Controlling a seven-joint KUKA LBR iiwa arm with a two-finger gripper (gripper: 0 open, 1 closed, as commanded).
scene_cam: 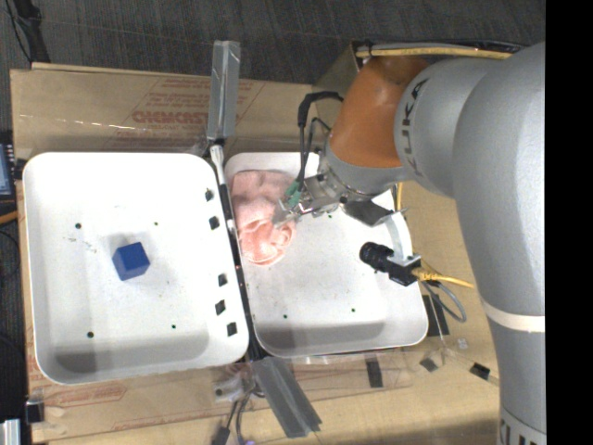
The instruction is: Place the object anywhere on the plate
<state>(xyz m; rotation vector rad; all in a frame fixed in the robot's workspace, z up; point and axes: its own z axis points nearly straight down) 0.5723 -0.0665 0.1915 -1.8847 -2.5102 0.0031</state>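
Observation:
A small blue cube (132,260) lies on the floor of the left white bin (56,248), left of its middle. A pink plate (258,219) sits in the far left corner of the right bin (371,327), close to the divider. My gripper (295,204) hangs over the plate's right edge, with the grey arm and its orange band (371,123) reaching in from the right. A small green part shows at the gripper's tip. The cube is far to the left of the gripper, in the other bin. The arm hides the far right part of the right bin.
A black cable fitting (384,260) with a yellow wire juts over the right bin's right side. Grey metal bars (222,91) run along the divider between the bins. Cardboard lies under both bins.

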